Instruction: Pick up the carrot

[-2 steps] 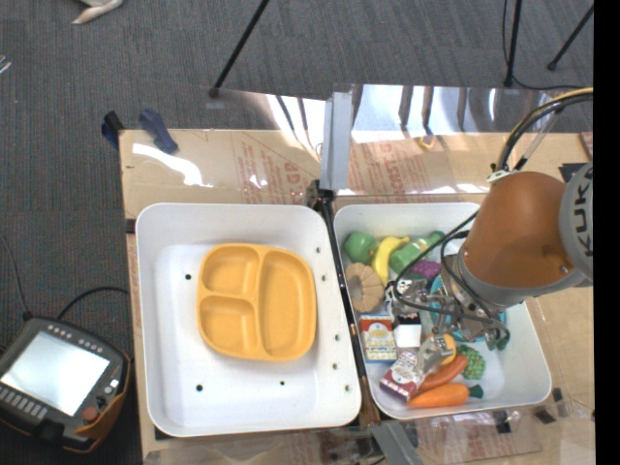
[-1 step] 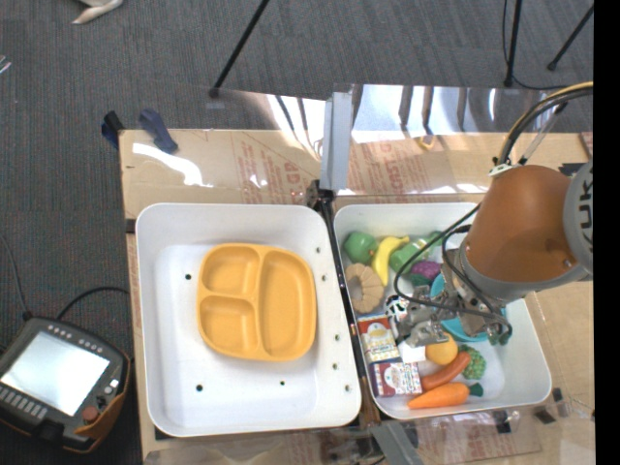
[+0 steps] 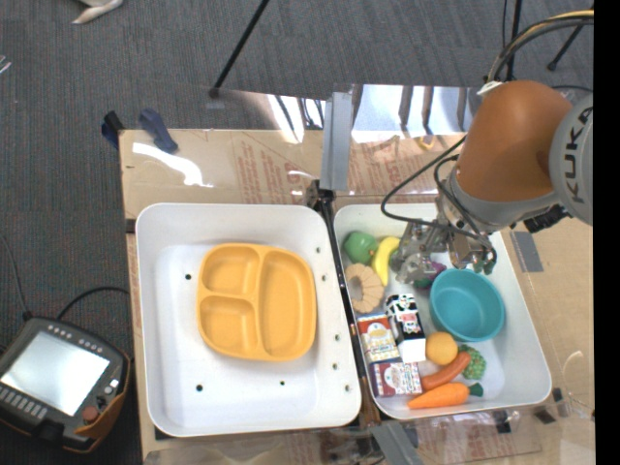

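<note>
So, here's the layout from above:

Bins: two white ones side by side, the left bin (image 3: 155,260) and the right bin (image 3: 528,347).

Left bin: one yellow divided plate (image 3: 257,301) with three compartments, sitting about in the middle.

Carrots: I count two. One carrot (image 3: 439,396) lies flat along the near wall of the right bin, green stub pointing right. A second carrot (image 3: 448,370) sits just above it at a slant, touching a green leafy bit (image 3: 474,362).

My claw: my gripper (image 3: 441,252) hangs over the far part of the right bin, well apart from both carrots. Can't tell whether my fingers are spread or pressed together, too much clutter under the wrist. Nothing visibly pinched.

Other fruit: one orange (image 3: 442,347) right above the carrots, one banana (image 3: 386,257), one green pepper (image 3: 359,246) in the far left corner.

Bowl: one teal bowl (image 3: 468,305), between my claw and the carrots.

Boxes: two small red cartons (image 3: 377,337) along the left wall, plus one cow-print carton (image 3: 404,314).

Ring thing: one tan ring (image 3: 366,286), maybe a bagel, beside the banana.

Off the bench: one pendant tablet (image 3: 60,378) on the floor at lower left.
</note>
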Robot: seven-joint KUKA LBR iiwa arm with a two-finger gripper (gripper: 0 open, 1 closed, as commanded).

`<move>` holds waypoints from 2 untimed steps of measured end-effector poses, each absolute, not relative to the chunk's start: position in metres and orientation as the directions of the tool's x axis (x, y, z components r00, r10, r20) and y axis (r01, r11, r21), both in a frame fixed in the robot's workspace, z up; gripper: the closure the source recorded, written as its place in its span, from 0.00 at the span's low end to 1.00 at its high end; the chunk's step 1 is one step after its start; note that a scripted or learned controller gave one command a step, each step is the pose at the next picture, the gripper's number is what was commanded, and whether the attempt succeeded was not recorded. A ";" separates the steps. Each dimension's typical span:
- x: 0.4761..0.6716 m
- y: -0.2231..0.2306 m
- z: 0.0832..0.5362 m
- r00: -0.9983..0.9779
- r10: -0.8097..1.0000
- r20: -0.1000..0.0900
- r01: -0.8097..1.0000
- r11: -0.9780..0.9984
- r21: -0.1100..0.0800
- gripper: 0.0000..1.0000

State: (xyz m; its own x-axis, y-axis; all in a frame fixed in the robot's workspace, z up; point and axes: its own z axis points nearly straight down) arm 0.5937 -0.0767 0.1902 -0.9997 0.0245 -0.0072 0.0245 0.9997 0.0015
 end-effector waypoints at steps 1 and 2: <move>0.592 -0.077 0.187 -1.000 0.024 -0.001 0.024 1.000 0.001 0.00; 0.593 -0.123 0.111 -0.997 0.072 -0.024 0.072 0.997 0.002 0.00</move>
